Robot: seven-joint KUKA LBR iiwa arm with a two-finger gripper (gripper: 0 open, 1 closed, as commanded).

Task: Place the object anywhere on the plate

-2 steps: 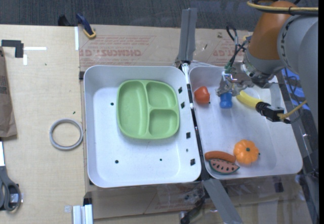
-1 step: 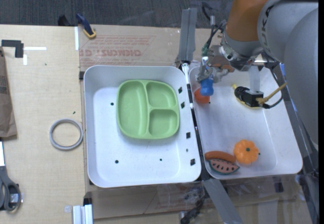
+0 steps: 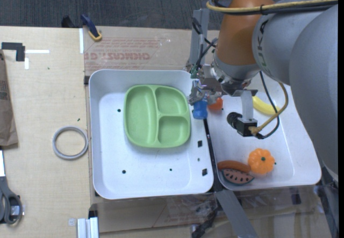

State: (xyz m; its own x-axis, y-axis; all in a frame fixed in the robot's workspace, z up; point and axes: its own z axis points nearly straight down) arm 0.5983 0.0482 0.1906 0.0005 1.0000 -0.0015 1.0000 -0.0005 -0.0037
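The green divided plate (image 3: pixel 157 116) lies in the left white bin (image 3: pixel 145 178), toward its back right. My gripper (image 3: pixel 199 99) hangs over the wall between the two bins, just off the plate's right rim. A small blue object (image 3: pixel 199 110) sits between its fingers, and the gripper is shut on it. The blue object is beside the plate's edge, not over its compartments. The grey arm with its orange band (image 3: pixel 242 22) covers the back of the right bin.
The right bin (image 3: pixel 293 145) holds a small orange-red piece (image 3: pixel 215 105), a yellow banana (image 3: pixel 262 105), an orange pumpkin (image 3: pixel 261 161), a reddish sausage (image 3: pixel 233 166) and a watermelon slice (image 3: pixel 238 177). A grey ring (image 3: pixel 70 142) lies on the bench to the left.
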